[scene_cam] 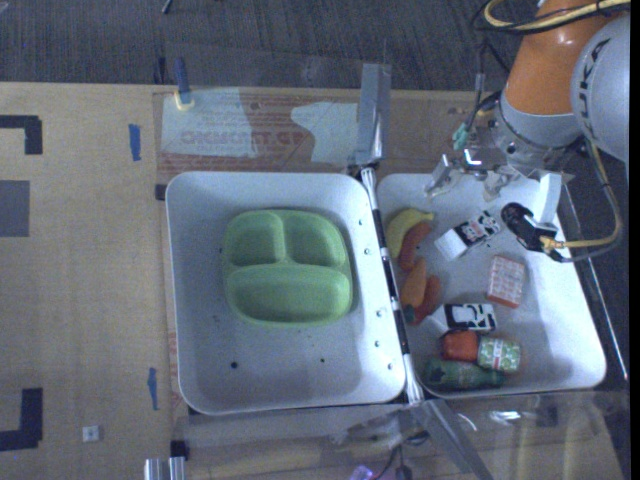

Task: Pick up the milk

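White and black, the milk [472, 234] lies in the right bin [585, 353], just right of the banana [403, 228]. The gripper [468, 171] hangs just above it, apart from it, fingers spread open and holding nothing.

A pale wooden bench [80, 298] with blue tape marks meets dark carpet [300, 8].

A pale green divided plate [288, 266] lay in a white bin [190, 298]. Right of the plate were a yellow banana [403, 227], a black-and-white milk carton [474, 232], and a pink-checked box [506, 280].
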Controlling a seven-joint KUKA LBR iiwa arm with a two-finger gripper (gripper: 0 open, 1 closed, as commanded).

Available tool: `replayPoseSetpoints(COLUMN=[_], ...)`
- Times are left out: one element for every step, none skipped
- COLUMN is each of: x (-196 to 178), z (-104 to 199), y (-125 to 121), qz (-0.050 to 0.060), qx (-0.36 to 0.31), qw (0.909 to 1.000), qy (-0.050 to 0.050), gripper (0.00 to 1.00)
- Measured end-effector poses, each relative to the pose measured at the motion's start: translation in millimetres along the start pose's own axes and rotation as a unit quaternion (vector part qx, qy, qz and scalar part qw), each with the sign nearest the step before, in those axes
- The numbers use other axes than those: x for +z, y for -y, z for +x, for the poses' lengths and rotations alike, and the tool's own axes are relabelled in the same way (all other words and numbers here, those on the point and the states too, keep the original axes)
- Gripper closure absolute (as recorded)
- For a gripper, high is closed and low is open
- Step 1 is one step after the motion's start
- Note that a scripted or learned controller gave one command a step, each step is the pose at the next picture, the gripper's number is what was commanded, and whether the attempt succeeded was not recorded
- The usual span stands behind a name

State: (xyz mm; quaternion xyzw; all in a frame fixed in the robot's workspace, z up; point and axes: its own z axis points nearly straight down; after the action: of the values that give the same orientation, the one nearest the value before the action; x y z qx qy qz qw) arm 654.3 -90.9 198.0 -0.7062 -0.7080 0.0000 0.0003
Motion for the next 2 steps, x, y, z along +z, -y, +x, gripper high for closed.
replayPoseSetpoints(x=[84.2,90.9], z=[-34.7,-80.3], y=[6.5,11.2], qz=[-0.016,-0.022], qx=[0.059,0.134], qw=[0.9981,0.9908], qy=[0.003,0.000], gripper=[0.00,0.00])
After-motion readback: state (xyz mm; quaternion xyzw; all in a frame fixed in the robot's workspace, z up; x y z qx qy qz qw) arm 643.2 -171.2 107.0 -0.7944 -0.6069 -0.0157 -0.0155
